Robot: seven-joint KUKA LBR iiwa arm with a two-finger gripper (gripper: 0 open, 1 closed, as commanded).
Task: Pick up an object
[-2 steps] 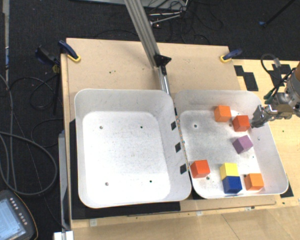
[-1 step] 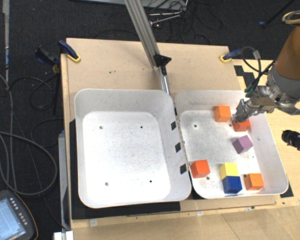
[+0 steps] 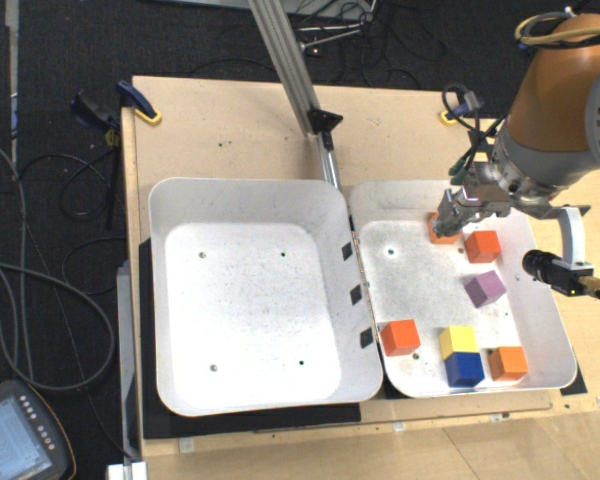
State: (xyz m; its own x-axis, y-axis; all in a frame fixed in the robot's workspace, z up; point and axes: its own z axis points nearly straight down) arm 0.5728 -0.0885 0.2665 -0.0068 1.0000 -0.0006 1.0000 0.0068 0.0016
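My gripper (image 3: 452, 211) is low over the far part of the right bin (image 3: 420, 278), right at an orange block (image 3: 443, 232) whose top it partly hides. Close to its right lies another orange block (image 3: 482, 246). A purple block (image 3: 485, 288) rests in the middle right of the bin. Along the near side sit an orange block (image 3: 400, 336), a yellow block (image 3: 458, 341), a blue block (image 3: 464, 368) and an orange block (image 3: 507, 363).
The left bin (image 3: 245, 293) lies beside the right one on the wooden bench (image 3: 230, 128). A slanted metal pole (image 3: 285, 53) reaches down to the far junction of the bins. Clamps sit at the bench's far corners.
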